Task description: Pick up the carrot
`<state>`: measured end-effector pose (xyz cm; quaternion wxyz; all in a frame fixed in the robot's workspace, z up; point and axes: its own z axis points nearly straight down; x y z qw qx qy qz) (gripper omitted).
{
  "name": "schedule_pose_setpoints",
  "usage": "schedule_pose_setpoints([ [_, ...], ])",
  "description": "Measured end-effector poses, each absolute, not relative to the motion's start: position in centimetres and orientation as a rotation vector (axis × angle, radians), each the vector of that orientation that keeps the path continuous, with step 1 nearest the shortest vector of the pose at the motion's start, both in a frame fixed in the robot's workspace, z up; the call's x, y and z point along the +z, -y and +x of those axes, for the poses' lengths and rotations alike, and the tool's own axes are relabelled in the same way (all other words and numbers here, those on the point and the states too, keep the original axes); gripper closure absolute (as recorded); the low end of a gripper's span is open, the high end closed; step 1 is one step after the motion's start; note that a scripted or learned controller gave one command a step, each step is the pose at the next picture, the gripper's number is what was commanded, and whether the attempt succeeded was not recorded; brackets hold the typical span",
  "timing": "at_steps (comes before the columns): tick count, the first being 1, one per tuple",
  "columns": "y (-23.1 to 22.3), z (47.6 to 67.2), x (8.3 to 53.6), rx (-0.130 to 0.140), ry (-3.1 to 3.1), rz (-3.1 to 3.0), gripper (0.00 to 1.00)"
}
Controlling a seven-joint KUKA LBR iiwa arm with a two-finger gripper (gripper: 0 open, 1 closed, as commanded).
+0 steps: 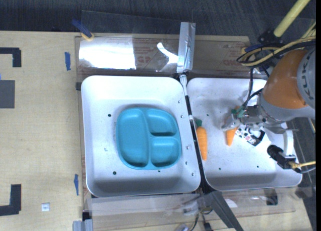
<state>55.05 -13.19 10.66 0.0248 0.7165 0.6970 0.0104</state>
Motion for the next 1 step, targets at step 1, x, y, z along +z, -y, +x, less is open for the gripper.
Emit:
schedule_pose_setpoints([
  [1,12.86,55.80,12.23,0.058,-2.149,2.207,1.00],
])
